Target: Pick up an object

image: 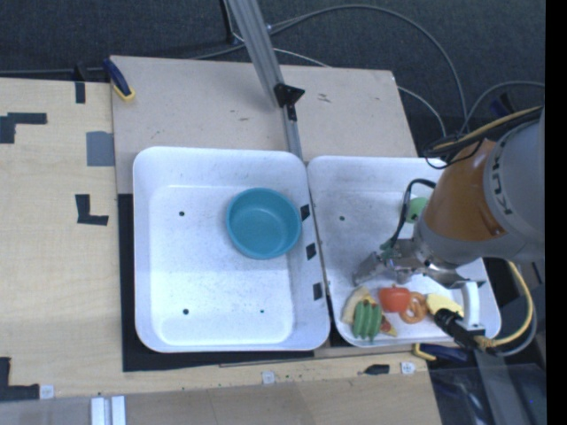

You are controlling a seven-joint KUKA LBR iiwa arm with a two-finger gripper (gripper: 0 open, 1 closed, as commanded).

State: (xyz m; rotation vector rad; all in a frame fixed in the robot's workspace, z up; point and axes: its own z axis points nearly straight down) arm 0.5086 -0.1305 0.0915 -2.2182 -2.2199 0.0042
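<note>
Gripper (376,268) sits low inside the right bin (354,189), reaching in from the right beneath the grey wrist and orange band of the arm (469,206). Metal fingers point toward the bin's left half. Whether they stand apart or together cannot be told from this angle; nothing is visibly caught between them. Tips hang just above and left of the cluster of small objects, close to it, contact uncertain.

Cluster lies in the near corner of the right bin. Green item (366,319), ribbed like a toy vegetable, lies nearest the front rim. Pale yellow piece (353,301) rests against its left side. Red-orange object (396,298) sits just right of the green one, touching or nearly touching an orange ring-like piece (415,309). Yellow object (442,305) lies farther right, partly covered by the arm's hardware. Small green thing (416,208) shows higher up in the same bin, tight against the arm's edge, well apart from the cluster.

Left bin (168,264) holds a blue bowl (263,222), upright, open side up, toward its far right part near the divide between bins. Grey metal post (257,42) slants down from the top of the view and ends at the gap between the two bins.
</note>
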